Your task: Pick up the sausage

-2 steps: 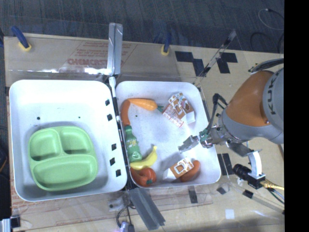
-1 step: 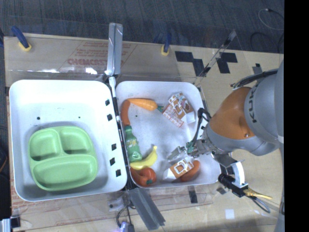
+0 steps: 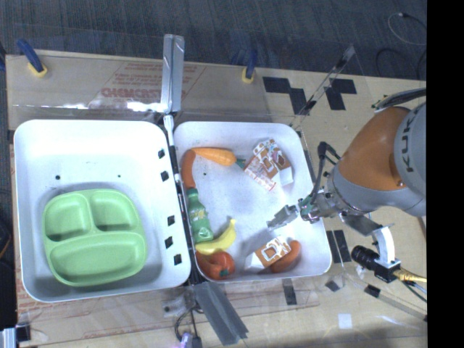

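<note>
Camera view: the hand, grip unreadable, hovers over bare floor near the right bin's right wall.

There is one camera, fixed above the desk and looking down on it at a slant. It stands far enough to take in both white bins whole: the left bin fills the left half of the frame, the right bin sits in the middle. The far edge of the desk runs across the upper part of the frame, with dark floor beyond it. The arm enters from the right side of the frame.
</note>
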Action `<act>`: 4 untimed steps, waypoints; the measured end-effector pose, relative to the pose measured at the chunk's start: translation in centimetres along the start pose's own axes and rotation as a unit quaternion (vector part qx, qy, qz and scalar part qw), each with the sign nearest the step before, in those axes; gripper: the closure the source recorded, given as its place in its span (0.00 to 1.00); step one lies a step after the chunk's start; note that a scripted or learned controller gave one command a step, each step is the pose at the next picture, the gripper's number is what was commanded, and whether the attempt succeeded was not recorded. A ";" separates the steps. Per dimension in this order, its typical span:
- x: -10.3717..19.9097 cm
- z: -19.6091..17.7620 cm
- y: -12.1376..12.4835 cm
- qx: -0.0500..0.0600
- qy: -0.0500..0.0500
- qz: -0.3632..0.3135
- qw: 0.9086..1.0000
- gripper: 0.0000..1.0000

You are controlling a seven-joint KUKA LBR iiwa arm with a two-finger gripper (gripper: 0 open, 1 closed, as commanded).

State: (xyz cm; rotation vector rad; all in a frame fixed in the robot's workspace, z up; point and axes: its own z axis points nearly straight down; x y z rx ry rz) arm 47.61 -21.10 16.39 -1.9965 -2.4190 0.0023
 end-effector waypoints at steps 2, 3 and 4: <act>0.0 2.4 0.0 0.000 0.000 -0.073 0.997 0.00; 0.2 7.4 0.1 0.000 0.000 -0.061 0.998 0.00; 0.3 6.6 0.1 0.002 0.002 -0.063 0.998 1.00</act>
